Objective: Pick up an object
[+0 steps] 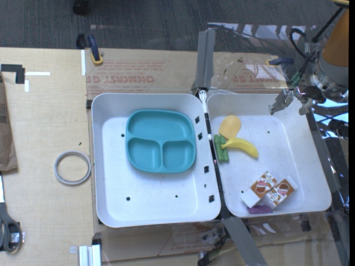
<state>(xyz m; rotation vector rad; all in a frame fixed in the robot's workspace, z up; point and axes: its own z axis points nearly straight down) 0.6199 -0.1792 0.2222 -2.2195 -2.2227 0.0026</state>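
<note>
A gripper (pixel 290 100) hangs over the right bin's (pixel 294 143) far corner, jaws apart, holding nothing. In that bin a banana (pixel 242 145) touches a yellow ball (pixel 229 126) and green piece (pixel 222 149) by the divider; a carton (pixel 272 190) lies near the front. Crowding could spoil a banana grasp. The left bin (pixel 108 165) holds a teal plate (pixel 161 141).

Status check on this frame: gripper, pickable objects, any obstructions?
Gripper over right bin's far edge, holding nothing. Banana, small cartons lie untouched. Teal divided plate in left bin. Path unobstructed.
</note>
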